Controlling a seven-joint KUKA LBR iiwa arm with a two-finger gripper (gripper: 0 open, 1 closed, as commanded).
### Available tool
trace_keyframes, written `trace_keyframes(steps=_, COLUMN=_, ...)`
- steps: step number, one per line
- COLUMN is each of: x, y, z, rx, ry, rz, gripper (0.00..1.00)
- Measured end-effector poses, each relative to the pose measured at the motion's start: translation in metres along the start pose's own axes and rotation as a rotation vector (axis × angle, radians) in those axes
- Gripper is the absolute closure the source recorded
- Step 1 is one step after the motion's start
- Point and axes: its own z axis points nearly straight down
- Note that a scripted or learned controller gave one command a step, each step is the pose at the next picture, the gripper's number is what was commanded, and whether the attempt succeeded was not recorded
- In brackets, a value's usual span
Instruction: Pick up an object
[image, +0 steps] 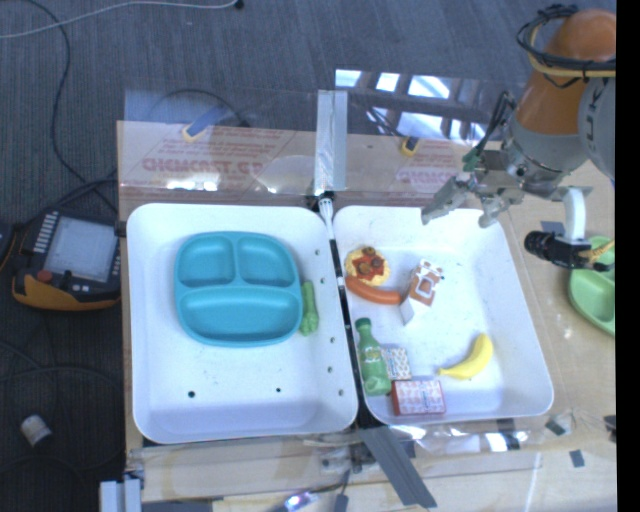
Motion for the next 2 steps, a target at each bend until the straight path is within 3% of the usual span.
trace_keyframes(steps=1, x=0.0059, y=-0.0555, z=0.1457, rx=-0.003, ry=0.000, rz=0.073, gripper=0.00)
trace_keyframes(steps=2, x=0.0067, y=-0.0572, z=0.1394, rx=0.002, ry=0.003, rz=0.073, gripper=1.00)
